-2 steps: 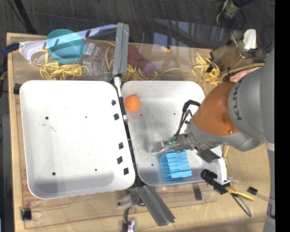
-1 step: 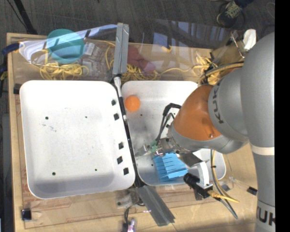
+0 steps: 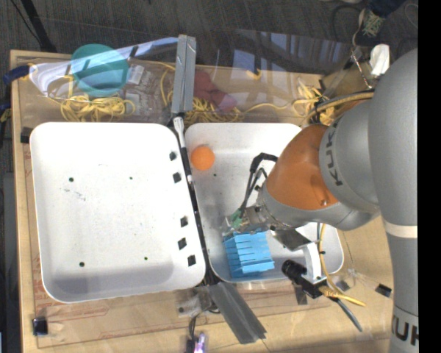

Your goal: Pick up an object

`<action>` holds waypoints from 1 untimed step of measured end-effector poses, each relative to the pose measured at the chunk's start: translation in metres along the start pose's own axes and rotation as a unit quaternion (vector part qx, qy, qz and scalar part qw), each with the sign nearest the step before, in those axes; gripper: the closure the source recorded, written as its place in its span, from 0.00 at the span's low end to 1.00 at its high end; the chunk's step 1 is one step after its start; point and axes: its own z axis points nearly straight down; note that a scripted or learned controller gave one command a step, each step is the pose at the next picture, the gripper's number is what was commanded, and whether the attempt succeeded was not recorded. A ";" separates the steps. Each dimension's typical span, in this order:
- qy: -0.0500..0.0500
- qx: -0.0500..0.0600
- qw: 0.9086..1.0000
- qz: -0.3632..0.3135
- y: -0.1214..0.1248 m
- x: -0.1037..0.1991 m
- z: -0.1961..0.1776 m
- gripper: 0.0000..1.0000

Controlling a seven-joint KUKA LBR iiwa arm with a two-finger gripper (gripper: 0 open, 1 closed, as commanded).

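- In the right bin [image 3: 228, 138], near its near-left corner, lies a blue ridged block [image 3: 248, 254], roughly square, its ridges running from far to near with a slight tilt; no clear long axis shows.
- The gripper [image 3: 244, 219] sits just beyond the block's far edge, under the orange band [image 3: 298, 179] of the grey arm [image 3: 375, 160]; I cannot tell whether it is grasping anything, as the wrist hides it.
- An orange ball [image 3: 202, 158] rests at the far-left corner of the same bin, well apart from the block.
- The left bin [image 3: 103, 212] lies just beside the right one.
- Beyond the bins, a teal object [image 3: 99, 66] sits among yellow cord [image 3: 92, 107].
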 end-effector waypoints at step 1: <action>0.000 0.000 1.000 0.000 0.000 0.000 0.000 0.00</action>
